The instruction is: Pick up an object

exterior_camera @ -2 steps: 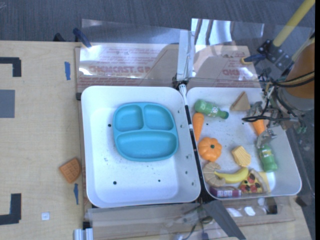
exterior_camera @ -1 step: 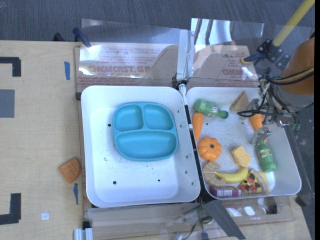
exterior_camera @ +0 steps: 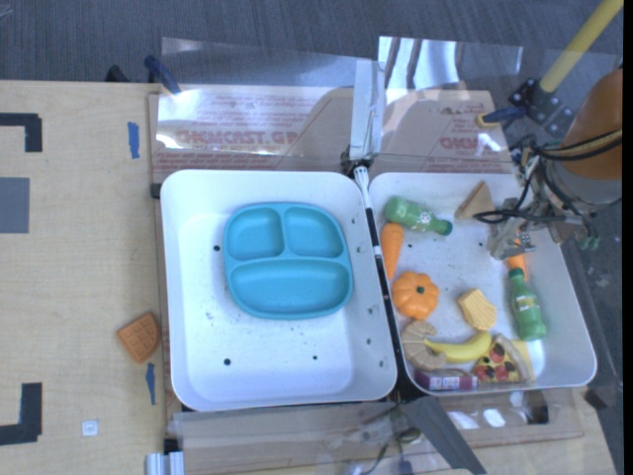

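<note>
Down front in the right bin (exterior_camera: 579, 359), a banana (exterior_camera: 463, 347) and the upright-lying green bottle (exterior_camera: 526, 310) — light, hard, slick plastic, best pinched across its narrow body. Just beyond it hangs the gripper (exterior_camera: 514, 237); how its jaws stand, I cannot tell.

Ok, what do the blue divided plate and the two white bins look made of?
The blue divided plate looks like moulded plastic, matte: uniform colour, soft rounded compartment ridges. The white bins, left and right, look like thin glossy plastic or enamelled metal; rolled rims and faint sheen leave it open.
</note>
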Robot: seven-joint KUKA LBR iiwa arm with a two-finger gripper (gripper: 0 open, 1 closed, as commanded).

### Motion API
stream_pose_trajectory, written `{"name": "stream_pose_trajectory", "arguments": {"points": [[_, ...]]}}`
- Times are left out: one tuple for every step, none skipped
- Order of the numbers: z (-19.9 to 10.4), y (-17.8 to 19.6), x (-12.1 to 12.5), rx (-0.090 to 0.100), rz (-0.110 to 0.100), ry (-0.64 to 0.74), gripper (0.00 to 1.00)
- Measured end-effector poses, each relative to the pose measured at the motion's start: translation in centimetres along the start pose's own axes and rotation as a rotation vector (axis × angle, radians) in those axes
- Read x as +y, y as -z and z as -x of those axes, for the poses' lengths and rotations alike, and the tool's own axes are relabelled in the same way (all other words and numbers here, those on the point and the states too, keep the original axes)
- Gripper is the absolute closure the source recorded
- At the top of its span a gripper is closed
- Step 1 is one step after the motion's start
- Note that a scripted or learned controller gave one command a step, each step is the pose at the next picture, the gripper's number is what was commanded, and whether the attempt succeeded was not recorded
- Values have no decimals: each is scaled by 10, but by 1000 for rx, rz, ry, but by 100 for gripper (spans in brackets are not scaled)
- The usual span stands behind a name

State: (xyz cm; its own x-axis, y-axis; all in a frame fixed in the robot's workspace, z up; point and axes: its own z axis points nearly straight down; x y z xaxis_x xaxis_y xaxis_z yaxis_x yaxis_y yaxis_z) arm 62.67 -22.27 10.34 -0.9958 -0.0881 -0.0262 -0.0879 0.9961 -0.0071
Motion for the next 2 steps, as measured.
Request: {"name": "stream_pose_trajectory", "arguments": {"points": [[-1, -1, 0, 2, 1, 0, 0], [-1, -16, 0, 16, 4, -106, 0]]}}
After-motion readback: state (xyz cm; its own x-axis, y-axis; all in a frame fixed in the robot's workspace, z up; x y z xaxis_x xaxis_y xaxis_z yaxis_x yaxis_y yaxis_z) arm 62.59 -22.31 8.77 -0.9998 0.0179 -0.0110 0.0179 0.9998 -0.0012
